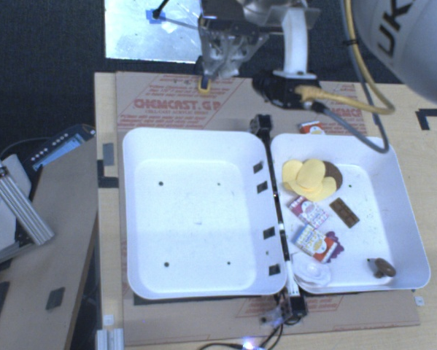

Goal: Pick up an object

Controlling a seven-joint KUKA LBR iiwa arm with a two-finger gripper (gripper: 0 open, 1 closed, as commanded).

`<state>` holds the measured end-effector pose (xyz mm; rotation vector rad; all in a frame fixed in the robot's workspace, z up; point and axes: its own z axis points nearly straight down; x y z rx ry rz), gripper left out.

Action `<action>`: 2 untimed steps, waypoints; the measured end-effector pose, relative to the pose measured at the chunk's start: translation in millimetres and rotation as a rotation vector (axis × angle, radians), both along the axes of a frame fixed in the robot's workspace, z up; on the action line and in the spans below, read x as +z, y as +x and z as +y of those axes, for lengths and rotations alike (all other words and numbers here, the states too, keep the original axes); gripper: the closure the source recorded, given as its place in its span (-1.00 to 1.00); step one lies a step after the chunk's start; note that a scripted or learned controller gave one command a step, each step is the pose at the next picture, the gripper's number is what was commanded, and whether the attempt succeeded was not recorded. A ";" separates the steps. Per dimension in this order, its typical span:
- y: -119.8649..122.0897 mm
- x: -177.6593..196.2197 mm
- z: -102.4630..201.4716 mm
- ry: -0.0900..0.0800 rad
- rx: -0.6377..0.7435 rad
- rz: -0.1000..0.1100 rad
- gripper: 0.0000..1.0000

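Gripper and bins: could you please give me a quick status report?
Gripper up behind the left bin, nothing seen in it. Yellow object and packets in right bin, untouched. Nothing in the way.

glossy white plastic bins (189, 141), cardboard underlay (174, 100)

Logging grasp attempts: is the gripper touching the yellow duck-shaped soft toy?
Apart. The camera view shows the gripper beyond the bins, the yellow duck-shaped soft toy in the right bin.

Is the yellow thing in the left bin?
No, the yellow thing lies in the right bin, near its back edge, among several other small things.
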<state>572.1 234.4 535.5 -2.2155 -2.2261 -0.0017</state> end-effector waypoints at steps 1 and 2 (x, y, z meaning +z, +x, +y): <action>77.0 -1.8 -1.5 -0.002 -0.006 -0.003 1.00; -10.3 -62.6 0.6 -0.003 0.001 0.008 1.00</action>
